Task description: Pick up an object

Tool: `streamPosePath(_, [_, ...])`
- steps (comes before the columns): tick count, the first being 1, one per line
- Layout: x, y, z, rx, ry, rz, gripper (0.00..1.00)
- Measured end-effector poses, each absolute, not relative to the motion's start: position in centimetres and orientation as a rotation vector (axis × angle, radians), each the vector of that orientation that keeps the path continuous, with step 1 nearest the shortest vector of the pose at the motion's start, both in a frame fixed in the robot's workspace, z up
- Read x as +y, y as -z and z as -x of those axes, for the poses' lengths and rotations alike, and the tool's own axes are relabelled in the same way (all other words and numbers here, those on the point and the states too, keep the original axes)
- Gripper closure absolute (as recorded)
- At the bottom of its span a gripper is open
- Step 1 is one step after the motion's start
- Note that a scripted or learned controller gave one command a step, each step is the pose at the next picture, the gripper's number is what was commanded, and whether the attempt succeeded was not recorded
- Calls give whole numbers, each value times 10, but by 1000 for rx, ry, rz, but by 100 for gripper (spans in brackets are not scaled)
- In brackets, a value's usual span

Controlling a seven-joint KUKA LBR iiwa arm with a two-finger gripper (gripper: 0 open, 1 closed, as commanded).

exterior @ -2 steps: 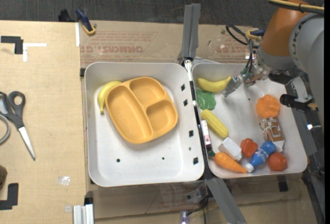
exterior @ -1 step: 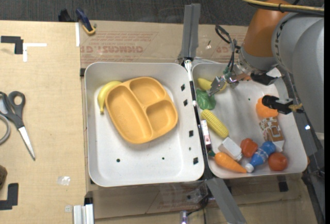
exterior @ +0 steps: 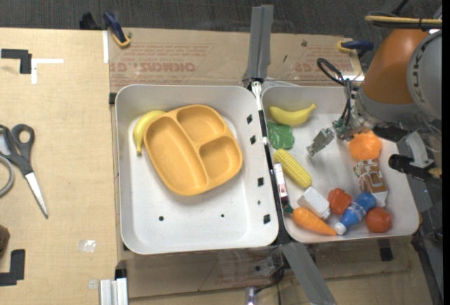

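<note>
Camera view from above showed two white bins side by side on a wooden tabletop, the arm reaching in from the right over the right bin. Its gripper hung low above the bin's bare middle, fingers slightly parted and nothing between them. A yellow banana lay near the bin's far wall, with a green toy just beside it toward the divider and a corn cob slanting below that. An orange fruit sat just right of the gripper, touching or nearly touching a brown packet below it. Crowded along the near wall were a carrot, a white block, a small red-orange piece, a blue-capped bottle and a red tomato. A thin red-and-white item rested against the divider. The left bin held a yellow divided plate, tilted across its far half, with a second banana tucked along the plate's left rim. Scissors lay well apart on the tabletop at the left, and a cardboard sheet sat behind the bins.
</note>
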State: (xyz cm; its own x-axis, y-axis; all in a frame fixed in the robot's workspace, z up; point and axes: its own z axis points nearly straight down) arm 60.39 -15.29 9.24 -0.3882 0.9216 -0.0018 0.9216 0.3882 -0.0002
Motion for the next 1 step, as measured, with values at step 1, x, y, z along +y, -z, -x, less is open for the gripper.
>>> streamPosePath(1, [-116, -93, -657, 2539, -1, -1845, 0])
